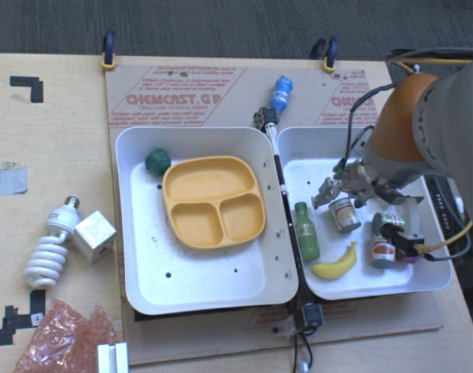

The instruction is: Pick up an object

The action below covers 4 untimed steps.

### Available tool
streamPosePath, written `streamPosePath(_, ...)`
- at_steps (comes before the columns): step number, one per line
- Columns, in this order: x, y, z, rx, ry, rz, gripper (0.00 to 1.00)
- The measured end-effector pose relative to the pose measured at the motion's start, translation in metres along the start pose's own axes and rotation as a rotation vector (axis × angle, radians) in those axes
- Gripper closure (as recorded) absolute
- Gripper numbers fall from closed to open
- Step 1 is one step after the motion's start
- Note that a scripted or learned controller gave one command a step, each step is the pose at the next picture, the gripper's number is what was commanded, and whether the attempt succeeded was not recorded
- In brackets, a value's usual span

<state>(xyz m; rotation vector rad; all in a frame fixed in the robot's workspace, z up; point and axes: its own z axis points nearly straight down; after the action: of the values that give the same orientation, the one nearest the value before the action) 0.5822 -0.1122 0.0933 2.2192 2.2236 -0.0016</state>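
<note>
The brown board (pixel 182 92) under the two bins carries red printed writing, repeated in rows; the large word reads about as "CHEMCAST", the smaller lines are too fine to read. In the right bin (pixel 422 282) lie a green bottle (pixel 305 230) with a label that is too small to read, a yellow banana (pixel 335 263) just beside the bottle's lower end, a small can (pixel 345 214) with a pale label, and a second can (pixel 384 249) with a red and white label, also unreadable.

The gripper (pixel 341 191) hangs low in the right bin, just above the small can; whether its tips are spread or closed, I cannot tell, and no object is seen between them. The grey arm (pixel 442 123) with its orange band (pixel 399 123) covers the upper right corner of that bin, and black cables run down beside the second can.

The left bin (pixel 135 231) holds a yellow divided tray (pixel 214 202) and a dark green ball (pixel 158 161) near the tray's upper left corner. Between the bins at the top lies a blue bottle (pixel 280 94). On the bench to the left are a spiral light bulb (pixel 51 247), a white cube (pixel 95 232) touching it, and a crumpled reddish bag (pixel 61 340); two blue clamps (pixel 108 50) hold the board's far edge.
</note>
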Motion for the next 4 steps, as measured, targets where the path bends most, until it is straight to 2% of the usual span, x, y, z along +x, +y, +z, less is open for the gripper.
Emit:
streamPosePath(1,0.0,0.0,-0.01,0.0,-0.001,-0.002,1.0)
streamPosePath(2,-0.008,-0.05,-0.124,-0.002,-0.001,0.002,1.0)
streamPosePath(3,0.044,-0.104,-0.142,0.0,0.0,0.001,1.0)
streamPosePath(4,0.044,-0.104,-0.142,0.0,0.0,0.001,0.0)
